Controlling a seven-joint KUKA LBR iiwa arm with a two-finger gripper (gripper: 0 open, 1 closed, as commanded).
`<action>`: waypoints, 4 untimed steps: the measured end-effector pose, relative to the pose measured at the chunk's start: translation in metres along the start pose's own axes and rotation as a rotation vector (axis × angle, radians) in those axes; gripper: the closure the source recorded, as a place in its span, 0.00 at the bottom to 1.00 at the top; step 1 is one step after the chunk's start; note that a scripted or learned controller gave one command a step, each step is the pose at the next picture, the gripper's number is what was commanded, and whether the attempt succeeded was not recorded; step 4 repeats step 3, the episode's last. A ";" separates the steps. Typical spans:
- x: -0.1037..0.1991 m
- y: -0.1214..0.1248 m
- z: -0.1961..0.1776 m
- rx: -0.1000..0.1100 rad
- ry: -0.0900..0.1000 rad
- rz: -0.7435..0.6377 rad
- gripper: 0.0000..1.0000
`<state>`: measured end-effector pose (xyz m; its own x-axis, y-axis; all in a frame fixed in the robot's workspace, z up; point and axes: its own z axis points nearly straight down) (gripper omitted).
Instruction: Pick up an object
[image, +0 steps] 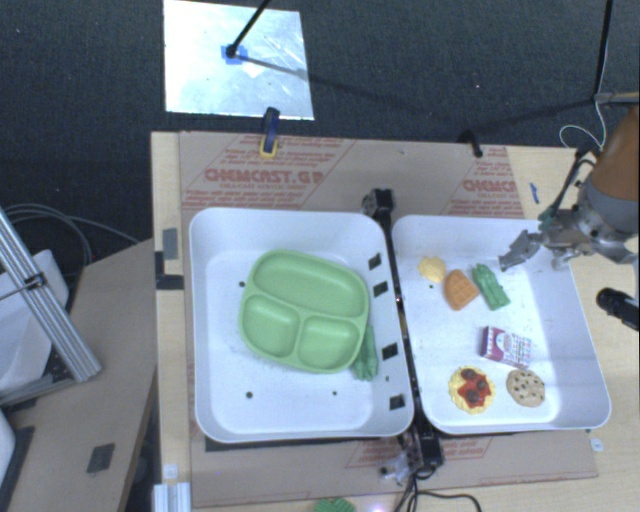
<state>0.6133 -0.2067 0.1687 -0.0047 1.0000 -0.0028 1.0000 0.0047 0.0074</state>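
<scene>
Pizza (471, 389) and cookie (525, 386) lie at the right bin's (570, 300) front, while the hand (512, 257), whose grip I cannot tell, hangs beside the green piece (491, 286) and might only push it aside.

A pale wooden tabletop (166, 200) stands on dark speckled carpet floor (80, 100). Beyond the tabletop's far edge a shiny silver sheet (238, 62) lies on that carpet. Left of the tabletop leans a ribbed aluminium rail (40, 300), beside grey cables (70, 222).
</scene>
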 end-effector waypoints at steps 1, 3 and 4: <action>0.002 -0.008 0.088 0.009 0.003 0.003 0.00; 0.079 0.012 -0.002 0.004 0.003 -0.001 1.00; 0.079 0.012 -0.002 0.004 0.003 -0.001 1.00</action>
